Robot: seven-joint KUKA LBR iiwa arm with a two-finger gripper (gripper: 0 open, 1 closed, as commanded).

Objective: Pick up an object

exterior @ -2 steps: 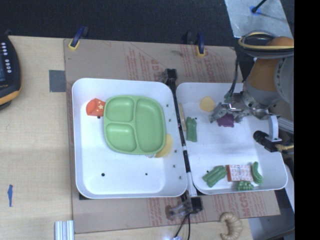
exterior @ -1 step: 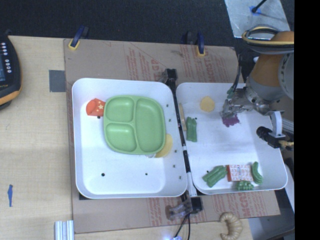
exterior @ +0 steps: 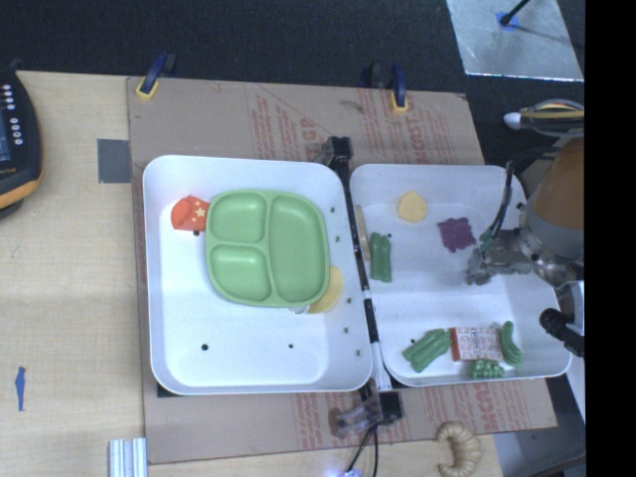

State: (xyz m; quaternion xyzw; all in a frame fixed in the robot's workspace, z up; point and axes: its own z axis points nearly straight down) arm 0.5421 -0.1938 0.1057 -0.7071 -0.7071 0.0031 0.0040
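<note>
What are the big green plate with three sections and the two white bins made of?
The green three-section plate looks like smooth moulded plastic: even colour, rounded edges, soft sheen. The left white bin and the right white bin also look like thin glossy plastic, with rounded corners and curved rims, though painted metal can't be ruled out.

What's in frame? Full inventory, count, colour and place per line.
bins: 2, white, side by side on the bench
divided plate: 1, green, left bin
red piece: 1, left bin, by the plate's left edge
yellow disc: 1, right bin, top
purple piece: 1, right bin, upper right
green block: 1, right bin, left side
green toys: 3, right bin, bottom
red-white packet: 1, right bin, bottom
clamps: 2, blue-yellow, cardboard's top edge
gripper: 1, grey, over the right bin's right side
</note>
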